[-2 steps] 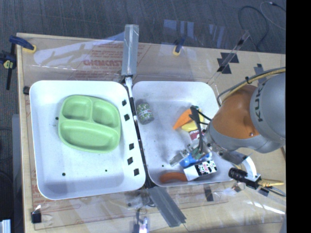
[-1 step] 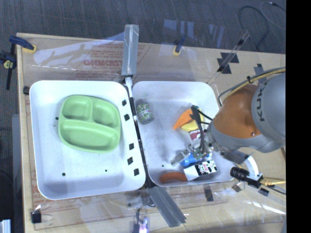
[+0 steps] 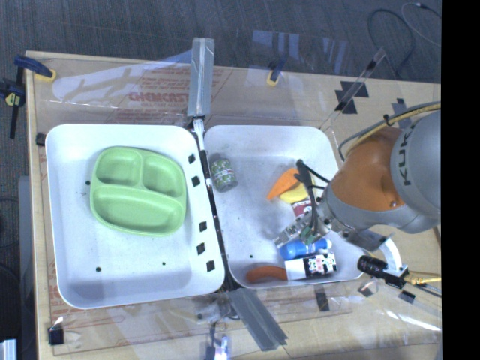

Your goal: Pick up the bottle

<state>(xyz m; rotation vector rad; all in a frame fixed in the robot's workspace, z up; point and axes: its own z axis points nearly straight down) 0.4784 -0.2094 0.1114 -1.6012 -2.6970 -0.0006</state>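
Observation:
The bottle [image 3: 313,265] is white with a black label and lies on its side near the front edge of the right bin [image 3: 247,223]. A blue piece [image 3: 304,248] lies against its upper side. My gripper [image 3: 300,233] hangs low over the bin, just above and left of the blue piece, amid a small cluster of things. The arm's orange band [image 3: 366,184] and grey body cover the bin's right edge.
An orange wedge [image 3: 285,183] and a yellow item [image 3: 300,194] lie behind the gripper. A red sausage shape [image 3: 264,274] sits left of the bottle. A small speckled jar [image 3: 222,172] stands near the divider. The left bin [image 3: 67,253] holds a green divided plate [image 3: 139,190].

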